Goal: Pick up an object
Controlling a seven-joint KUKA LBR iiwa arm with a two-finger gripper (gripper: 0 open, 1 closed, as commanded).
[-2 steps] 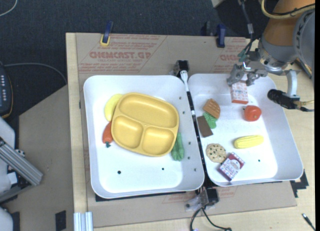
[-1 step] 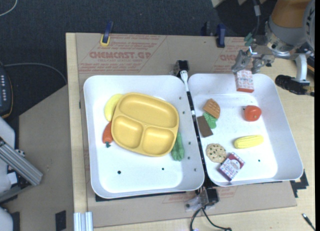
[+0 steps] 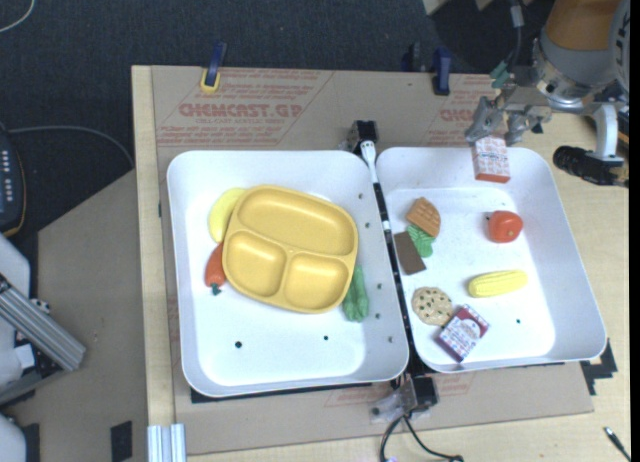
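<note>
Arm: you see the grey arm with its orange band (image 3: pixel 585 10) entering at the upper right, wrist angled down and to the left, ending over the far edge of the right white bin (image 3: pixel 575 280).

Two-finger gripper (image 3: pixel 497 135): you find it above the right bin's back rim. A small red-and-white printed packet (image 3: pixel 492 159) hangs directly below it, its top edge between the fingertips, so the fingers are clamped on the packet. The packet looks lifted clear of the bin floor, though from this slant you cannot be sure.

Right bin, contents:
- round red tomato-like toy (image 3: pixel 504 226), toward the far right
- yellow corn-cob toy (image 3: pixel 497 283), nearer you, below the tomato
- round chocolate-chip cookie toy (image 3: pixel 431 304), near the front left
- red-and-white square packet (image 3: pixel 463 333), just beside the cookie, at the front
- orange-brown bread-like piece (image 3: pixel 424 216), by the left wall
- dark brown flat bar (image 3: pixel 408 252) lying beside a green leafy piece (image 3: pixel 421 242)

Left white bin (image 3: pixel 190 280), contents:
- yellow plastic divided tray with three compartments (image 3: pixel 289 248), tilted, in the middle
- yellow curved banana-like toy (image 3: pixel 222 212), partly under the tray's left corner
- red-orange pepper-like toy (image 3: pixel 215 268), touching the tray's left edge
- green leafy toy (image 3: pixel 356 297), at the tray's right corner
</note>
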